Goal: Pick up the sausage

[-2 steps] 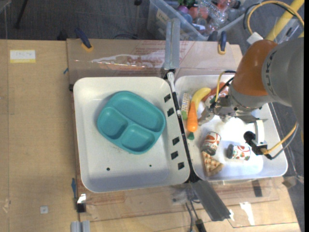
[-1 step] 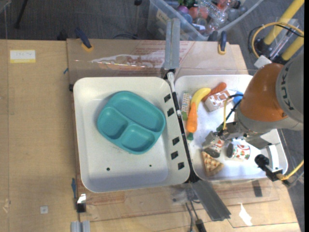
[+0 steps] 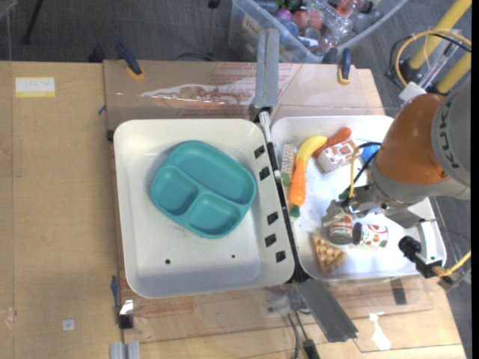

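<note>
Gripper [image 3: 350, 217] well below sausage [image 3: 340, 136]

A pale wooden bench [image 3: 52, 223] fills the view's left and lower part and carries two shallow white plastic bins side by side, a left bin [image 3: 135, 275] and a right bin [image 3: 299, 129], their inner rims touching along a seam marked with small black tabs. A thin sheet of clear plastic film [image 3: 187, 92] lies flat on the bench just behind the left bin, and a small white paper label [image 3: 34, 87] sits near the bench's far left corner. Blue clamps [image 3: 132, 64] grip the bench's back edge.
</note>
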`<state>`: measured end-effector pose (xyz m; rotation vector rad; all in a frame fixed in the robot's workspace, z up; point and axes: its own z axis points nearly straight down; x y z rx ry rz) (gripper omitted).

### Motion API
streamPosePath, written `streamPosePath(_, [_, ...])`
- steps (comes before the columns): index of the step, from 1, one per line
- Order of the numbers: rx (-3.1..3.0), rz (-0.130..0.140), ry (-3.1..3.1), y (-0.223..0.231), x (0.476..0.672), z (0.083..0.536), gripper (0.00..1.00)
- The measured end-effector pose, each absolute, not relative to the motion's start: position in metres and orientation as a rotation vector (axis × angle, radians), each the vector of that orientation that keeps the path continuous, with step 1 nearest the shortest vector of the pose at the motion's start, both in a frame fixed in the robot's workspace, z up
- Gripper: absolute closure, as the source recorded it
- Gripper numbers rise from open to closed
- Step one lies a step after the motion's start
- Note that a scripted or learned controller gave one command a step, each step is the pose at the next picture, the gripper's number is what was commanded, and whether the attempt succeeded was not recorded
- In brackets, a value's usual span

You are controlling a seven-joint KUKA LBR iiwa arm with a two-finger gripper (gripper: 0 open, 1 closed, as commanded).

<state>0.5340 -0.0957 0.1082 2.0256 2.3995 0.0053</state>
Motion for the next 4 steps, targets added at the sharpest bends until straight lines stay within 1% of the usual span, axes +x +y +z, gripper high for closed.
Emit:
streamPosePath(1, [2.085,0.001,2.35,-0.01,0.486,0.185,1.0])
streamPosePath(2, [2.199,0.015,2.212,0.017,0.489,0.162,1.0])
streamPosePath(3, [2.207,0.027,2.172,0.036,0.499,0.168,1.0])
streamPosePath(4, [1.982,0.019,2.368,0.055,0.511,0.139,1.0])
